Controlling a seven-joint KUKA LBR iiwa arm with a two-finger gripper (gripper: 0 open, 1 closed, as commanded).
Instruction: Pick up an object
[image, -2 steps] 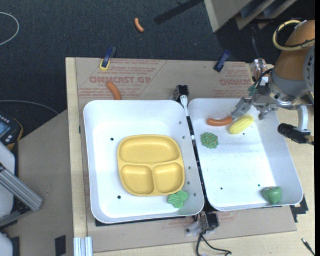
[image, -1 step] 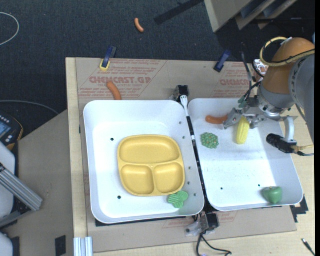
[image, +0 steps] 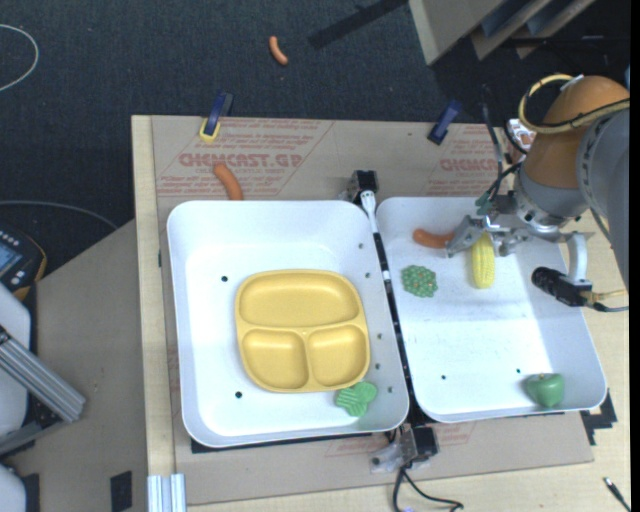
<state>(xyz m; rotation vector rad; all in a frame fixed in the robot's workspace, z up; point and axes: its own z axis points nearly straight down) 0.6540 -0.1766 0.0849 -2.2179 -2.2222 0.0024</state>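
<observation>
Green pepper (image: 545, 388): seen at the near right corner of the right bin (image: 500, 385), close to the rim.
Green leafy piece (image: 355, 398): laid in the left bin (image: 200, 300), touching the near right corner of the yellow plate (image: 300, 330).
Yellow plate: a three-part divided plate, set flat in the middle of the left bin.
Green round piece (image: 419, 281): a bumpy green lump, placed in the right bin near its left wall.
Corn cob (image: 483, 263): a yellow cob, stood lengthwise in the far part of the right bin, right under the gripper (image: 490, 232).
Gripper: lowered over the top end of the corn cob; the fingers are spread on either side of it, but whether the cob is clamped or merely straddled cannot be told.
Arm (image: 570, 150): reached in from the right, with its orange band seen above the wrist.
Orange sausage (image: 432, 238): laid in the right bin's far left part, just left of the gripper.
Second sausage (image: 229, 180): laid on the bench board (image: 300, 155) beyond the left bin.
Third sausage (image: 278, 49): left on the dark floor, well beyond the bench.
</observation>
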